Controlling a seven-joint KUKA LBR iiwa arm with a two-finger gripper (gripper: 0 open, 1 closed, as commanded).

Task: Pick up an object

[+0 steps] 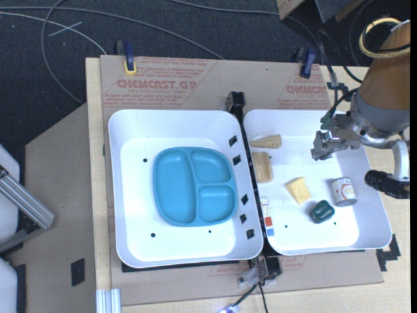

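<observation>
The right bin [365, 235] holds several small objects: a tan wedge [267, 141] near its back left, a tan block [262, 166] below that, a yellow cheese-like wedge [299, 190] in the middle, a small white can [343, 191] on its side, and a dark green lump [321, 211] toward the front. My gripper [324, 147] hangs over the back right part of this bin, right of the tan wedge and above the can. I see nothing held in it.
The left bin [130, 135] carries a blue divided plate [195, 186]. A flat white card with red and blue marks [267, 218] lies by the right bin's left wall. A black divider [242, 168] runs between the bins. Cables trail behind the bench.
</observation>
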